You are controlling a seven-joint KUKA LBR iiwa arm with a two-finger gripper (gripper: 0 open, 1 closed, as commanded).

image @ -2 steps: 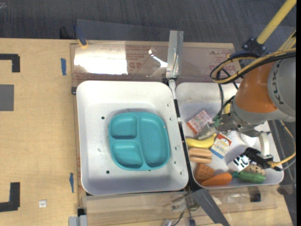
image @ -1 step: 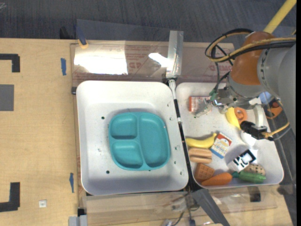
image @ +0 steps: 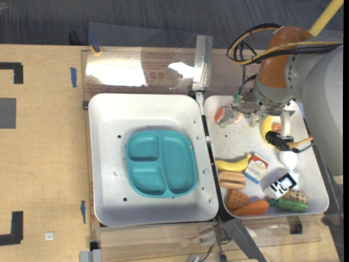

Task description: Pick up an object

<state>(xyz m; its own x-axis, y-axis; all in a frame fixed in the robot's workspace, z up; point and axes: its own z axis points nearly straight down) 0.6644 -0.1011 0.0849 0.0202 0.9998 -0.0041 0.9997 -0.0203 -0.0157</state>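
- Nearest edge of the right bin (image: 319, 207): 1 orange carrot (image: 252, 207), 1 brown waffle (image: 235, 198) touching the carrot's left end, and 1 green knobbly vegetable (image: 290, 203) just right of the carrot's tip.
- Just behind them lies 1 black-and-white block (image: 282, 184); its white marks are too small to read.
- Mid-bin: 1 pinkish sausage (image: 232, 180) lies just in front of 1 yellow banana (image: 233, 164). At the banana's right tip sits 1 small box (image: 255, 168), white with blue and red print that cannot be read.
- 1 white egg (image: 288, 159) lies near the right wall.
- Farther back, 1 yellow rounded piece (image: 266, 130) is partly hidden by the wrist.
- The left bin (image: 109, 119) holds 1 teal plate (image: 163, 162) with 3 compartments, lying flat at the centre.
- The gripper (image: 245, 116) hangs low over the far part of the right bin. Whether it is open or closed cannot be told, and nothing can be seen in its grasp.
- 1 orange-and-white piece (image: 222, 114) lies just left of the gripper in the far left corner; contact cannot be told.
- Beyond the left bin, a shiny panel (image: 142, 72) carries faint reddish print, unreadable under the glare.
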